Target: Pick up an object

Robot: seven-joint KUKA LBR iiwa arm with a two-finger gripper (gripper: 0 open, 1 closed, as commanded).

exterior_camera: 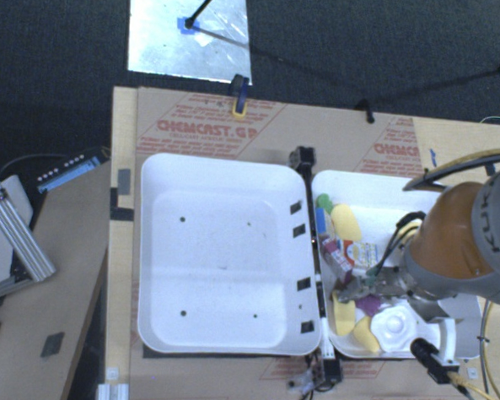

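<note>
Mixed small objects (351, 273) (yellow, purple, white, green) crowd the right bin's (376, 207) left side.

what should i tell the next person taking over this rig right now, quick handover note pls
Gripper: down in the right bin, among the objects; whether its fingers are open or shut cannot be told from the camera view.
Objects: all crowded at the right bin's left side, including a yellow banana-shaped item, a red and white packet, a purple piece, a white round item and a yellow item.
Left bin: no objects in it.
Done: arm has reached the pile.
Left: secure one object and lift it; no grasp is confirmed.
</note>
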